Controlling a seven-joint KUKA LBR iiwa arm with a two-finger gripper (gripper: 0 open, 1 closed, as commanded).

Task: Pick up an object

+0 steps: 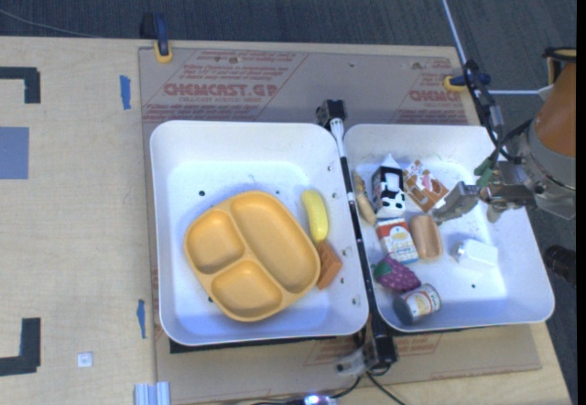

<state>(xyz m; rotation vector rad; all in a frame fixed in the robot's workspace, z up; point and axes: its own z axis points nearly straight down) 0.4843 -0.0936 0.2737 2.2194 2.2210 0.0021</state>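
A light wooden bench (73,238) carries a brown board (275,82) with red lettering. Two shallow white bins sit side by side on the board: the left bin (174,211) and the right bin (513,302). Blue tape marks (124,92) and black marks (27,82) lie on the bench's left part.

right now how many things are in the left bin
3. The yellow divided plate fills the middle; the banana lies by the plate's upper right rim; a brown item sticks out from under the plate's right edge. More could be hidden beneath the plate.
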